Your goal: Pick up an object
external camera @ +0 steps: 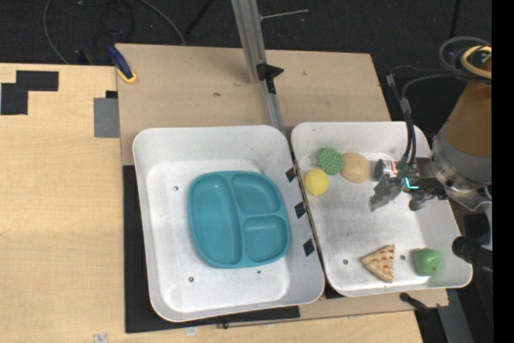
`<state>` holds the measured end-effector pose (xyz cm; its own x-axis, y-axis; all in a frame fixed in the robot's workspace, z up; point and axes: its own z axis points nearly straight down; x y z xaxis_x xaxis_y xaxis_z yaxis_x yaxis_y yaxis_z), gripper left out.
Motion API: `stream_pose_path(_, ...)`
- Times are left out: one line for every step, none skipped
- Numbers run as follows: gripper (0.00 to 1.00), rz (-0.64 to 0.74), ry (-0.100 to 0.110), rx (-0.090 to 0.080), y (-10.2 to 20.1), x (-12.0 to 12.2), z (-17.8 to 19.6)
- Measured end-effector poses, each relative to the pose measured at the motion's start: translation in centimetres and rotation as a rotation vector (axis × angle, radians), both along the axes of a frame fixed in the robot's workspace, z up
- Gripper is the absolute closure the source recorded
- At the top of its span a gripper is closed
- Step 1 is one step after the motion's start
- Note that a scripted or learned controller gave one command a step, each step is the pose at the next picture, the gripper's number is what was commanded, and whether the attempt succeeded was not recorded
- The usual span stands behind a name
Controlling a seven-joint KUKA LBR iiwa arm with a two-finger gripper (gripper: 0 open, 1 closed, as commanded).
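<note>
The right bin (353,221) holds a spiky green ball (330,159), a tan egg-shaped piece (355,167), a yellow ball (316,182), a pizza slice (380,262) and a green apple-like piece (427,260). My gripper (388,190) hangs over the right part of this bin, just right of the tan piece. Its dark fingers point down-left, and nothing shows between them. The tan piece sits apart from the fingertips.
The left bin (161,173) carries a teal divided plate (238,218). A metal post (249,20) rises behind the bins. The arm's orange band (472,112) and cables stand at the right edge. Black clips line the gap between the bins.
</note>
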<state>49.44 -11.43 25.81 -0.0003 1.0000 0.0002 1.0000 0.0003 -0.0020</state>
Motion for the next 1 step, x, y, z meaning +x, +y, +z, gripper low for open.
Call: stream_pose_path(0.00, 0.000, -0.001, 0.000, 0.00, 0.01, 0.02)
